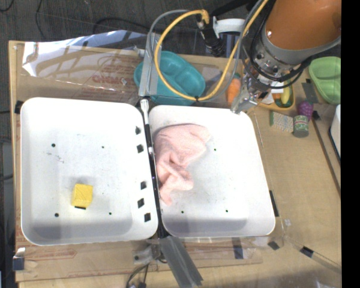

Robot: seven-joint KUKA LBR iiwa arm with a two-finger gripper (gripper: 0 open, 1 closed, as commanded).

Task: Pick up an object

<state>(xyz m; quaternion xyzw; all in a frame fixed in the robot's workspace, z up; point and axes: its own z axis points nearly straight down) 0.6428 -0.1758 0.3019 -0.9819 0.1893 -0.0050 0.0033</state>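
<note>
fingers of the gripper (245,102) hang at the back rim of the right bin (252,179), and i cannot tell if they are apart or together. from the left: a small yellow block (83,195) lies in the left bin (42,137) toward its front; a crumpled pink cloth (175,158) lies in the right bin against its left wall; a teal bowl (174,77) and a green toy (326,77) rest on the tabletop (306,179) behind.
</note>
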